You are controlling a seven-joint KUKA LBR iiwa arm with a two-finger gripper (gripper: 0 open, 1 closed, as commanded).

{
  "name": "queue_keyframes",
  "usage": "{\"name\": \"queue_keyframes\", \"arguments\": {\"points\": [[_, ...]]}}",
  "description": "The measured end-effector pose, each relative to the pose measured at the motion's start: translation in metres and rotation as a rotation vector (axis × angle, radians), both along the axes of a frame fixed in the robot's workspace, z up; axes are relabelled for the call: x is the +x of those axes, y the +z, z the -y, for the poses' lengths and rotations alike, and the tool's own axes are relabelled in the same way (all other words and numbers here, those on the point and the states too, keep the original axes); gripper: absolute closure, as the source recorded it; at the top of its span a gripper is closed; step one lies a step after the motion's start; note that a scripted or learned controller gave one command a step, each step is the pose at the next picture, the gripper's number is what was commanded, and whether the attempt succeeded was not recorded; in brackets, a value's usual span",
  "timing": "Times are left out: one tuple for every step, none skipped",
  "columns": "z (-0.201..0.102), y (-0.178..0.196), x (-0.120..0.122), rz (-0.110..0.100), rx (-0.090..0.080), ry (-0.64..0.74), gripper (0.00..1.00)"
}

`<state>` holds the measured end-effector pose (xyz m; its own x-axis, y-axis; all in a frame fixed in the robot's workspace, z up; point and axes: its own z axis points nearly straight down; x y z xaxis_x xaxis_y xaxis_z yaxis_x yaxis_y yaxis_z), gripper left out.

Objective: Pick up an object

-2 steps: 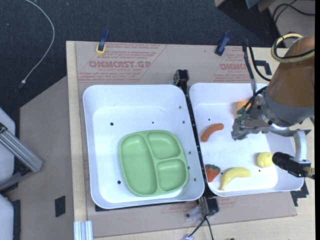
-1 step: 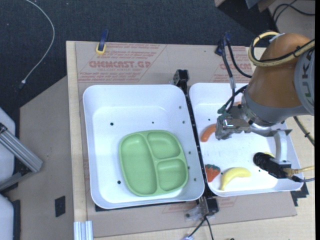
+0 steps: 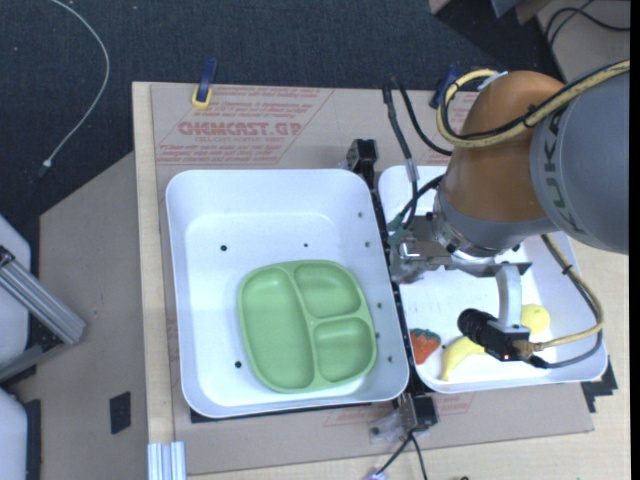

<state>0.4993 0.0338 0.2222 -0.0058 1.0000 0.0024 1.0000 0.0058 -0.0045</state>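
The grey arm with its orange band hangs low over the right bin (image 3: 575, 353) and hides most of the bin floor. My gripper (image 3: 415, 258) sits under the wrist, close to the bin's left wall. A small red strawberry-like toy (image 3: 426, 344) lies at the bin's front left. Beside it, to the right, lies a yellow banana (image 3: 458, 357). Another yellow piece (image 3: 536, 318) rests further right, near the front. All three lie in front of the gripper and apart from it.
The left bin (image 3: 200, 218) holds a green divided plate (image 3: 305, 323) in its front half. A cardboard sheet (image 3: 240, 123) lies under both bins. Cables run along the divide between the bins and behind the right bin.
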Motion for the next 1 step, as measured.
{"name": "queue_keyframes", "arguments": {"points": [[-0.0441,0.0037,0.001,0.006,-0.001,0.0,1.0]]}}
